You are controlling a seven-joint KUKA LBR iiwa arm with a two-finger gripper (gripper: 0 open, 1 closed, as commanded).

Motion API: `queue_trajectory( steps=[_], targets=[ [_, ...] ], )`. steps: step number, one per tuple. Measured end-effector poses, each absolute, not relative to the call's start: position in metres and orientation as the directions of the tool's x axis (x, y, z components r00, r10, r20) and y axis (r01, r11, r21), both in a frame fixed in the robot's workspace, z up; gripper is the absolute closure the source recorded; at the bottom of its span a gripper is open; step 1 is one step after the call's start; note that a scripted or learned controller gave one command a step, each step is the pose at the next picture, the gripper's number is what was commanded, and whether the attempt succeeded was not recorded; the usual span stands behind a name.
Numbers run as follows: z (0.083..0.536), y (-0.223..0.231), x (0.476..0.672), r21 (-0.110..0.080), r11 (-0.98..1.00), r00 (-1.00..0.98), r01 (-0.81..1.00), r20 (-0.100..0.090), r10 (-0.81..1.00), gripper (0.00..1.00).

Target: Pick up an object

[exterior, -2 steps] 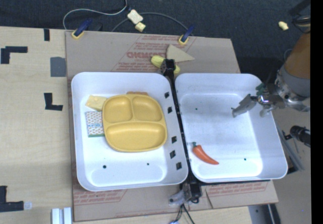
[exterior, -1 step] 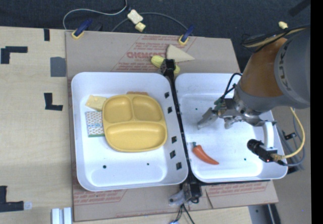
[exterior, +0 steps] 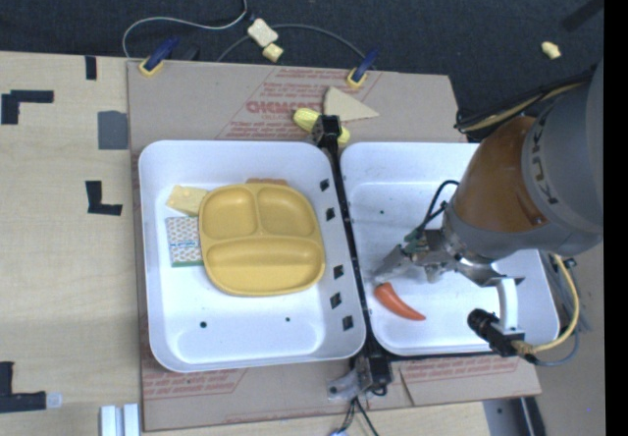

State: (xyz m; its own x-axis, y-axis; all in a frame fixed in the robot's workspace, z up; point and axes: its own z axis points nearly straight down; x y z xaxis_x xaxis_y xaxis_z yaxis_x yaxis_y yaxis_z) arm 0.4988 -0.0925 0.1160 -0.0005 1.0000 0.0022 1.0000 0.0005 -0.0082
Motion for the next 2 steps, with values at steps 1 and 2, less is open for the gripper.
queue_trajectory(
  steps=[1,2],
  targets=[
    [0.141,-0.16,0.578,0.007,0.0,0.0,1.0,-0.005,1.0,0.0],
    [0.103,-0.094,0.589,-0.004,0.006,-0.006,1.0,0.002,1.0,0.0]
  ],
)
